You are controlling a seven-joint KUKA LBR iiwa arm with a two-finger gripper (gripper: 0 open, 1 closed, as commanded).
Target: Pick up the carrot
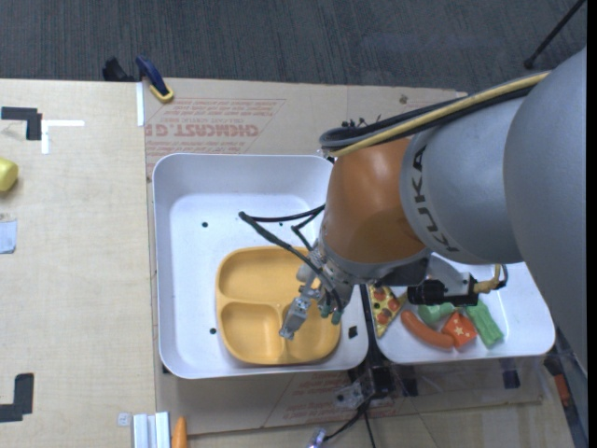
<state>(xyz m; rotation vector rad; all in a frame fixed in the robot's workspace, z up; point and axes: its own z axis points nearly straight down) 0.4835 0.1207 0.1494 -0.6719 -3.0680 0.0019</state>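
Note:
The carrot (pixel 427 333), a long orange-red piece, lies at the front of the right bin (pixel 532 339), next to a green piece (pixel 432 314). My gripper (pixel 312 312) hangs over the left bin (pixel 177 250), above the right edge of a yellow divided plate (pixel 252 297). Its fingers are open with nothing between them. The gripper is well to the left of the carrot, across the wall between the bins. The arm's orange band (pixel 368 203) covers the back of the right bin.
In the right bin a pizza slice (pixel 382 306), a red piece (pixel 459 328) and a green piece (pixel 486 324) lie close around the carrot. Black cables (pixel 275 224) trail across the left bin. A yellow object (pixel 6 175) sits at the bench's far left.

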